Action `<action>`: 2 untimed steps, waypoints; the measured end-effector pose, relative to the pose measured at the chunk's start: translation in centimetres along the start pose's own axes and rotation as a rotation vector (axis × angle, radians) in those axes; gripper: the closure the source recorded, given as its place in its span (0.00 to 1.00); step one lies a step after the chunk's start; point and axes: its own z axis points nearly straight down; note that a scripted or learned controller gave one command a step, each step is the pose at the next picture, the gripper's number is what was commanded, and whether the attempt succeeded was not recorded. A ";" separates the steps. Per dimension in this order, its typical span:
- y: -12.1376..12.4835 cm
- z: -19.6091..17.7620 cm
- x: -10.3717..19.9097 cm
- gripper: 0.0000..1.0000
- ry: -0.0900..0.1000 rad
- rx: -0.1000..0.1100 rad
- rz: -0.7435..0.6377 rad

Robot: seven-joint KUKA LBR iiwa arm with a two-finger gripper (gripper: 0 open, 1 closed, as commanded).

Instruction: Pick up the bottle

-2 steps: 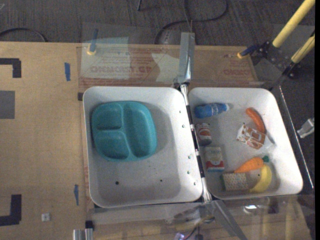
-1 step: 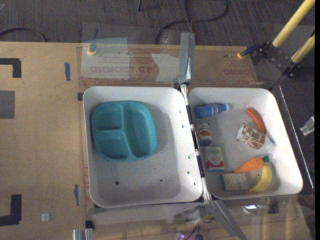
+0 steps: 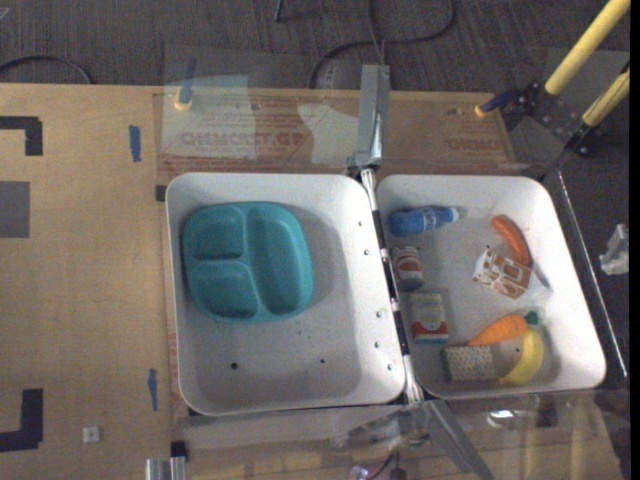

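The bottle [image 3: 422, 219] is blue with a pale cap end. It lies on its side in the back left corner of the right bin [image 3: 585, 343], with its cap pointing right. Nothing is touching it or standing over it.
A red can [image 3: 407, 266] and a small carton [image 3: 430, 318] lie just in front of the bottle along the bin's left wall. Further right are a red sausage [image 3: 510, 238], a white and red packet [image 3: 502, 273], a carrot [image 3: 505, 328], a banana [image 3: 527, 356] and a tan block [image 3: 468, 362]. A teal divided plate [image 3: 247, 259] sits in the left bin [image 3: 290, 393].
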 end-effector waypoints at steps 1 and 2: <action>2.4 6.5 4.0 1.00 0.002 0.002 -0.164; 0.0 1.5 0.0 1.00 -0.001 -0.003 -0.351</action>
